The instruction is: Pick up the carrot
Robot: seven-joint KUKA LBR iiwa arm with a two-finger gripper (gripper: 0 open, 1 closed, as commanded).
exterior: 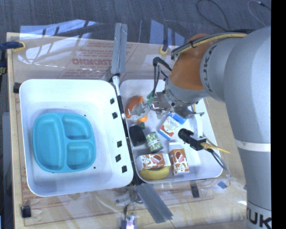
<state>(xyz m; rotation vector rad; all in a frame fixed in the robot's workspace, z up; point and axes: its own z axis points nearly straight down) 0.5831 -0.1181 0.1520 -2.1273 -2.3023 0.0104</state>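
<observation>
Pincer [150,105] state can't be told from this angle, carrot [133,105] lies just off its tips toward the bin divider; probably light, stiff, smooth plastic, so best pinched across the thick orange middle.

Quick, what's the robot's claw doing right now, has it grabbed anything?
Gripper: down in the right bin beside the carrot; open, shut or holding cannot be told.

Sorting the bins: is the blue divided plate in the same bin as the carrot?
No, the blue divided plate lies in the left bin; the carrot is in the right bin.
</observation>
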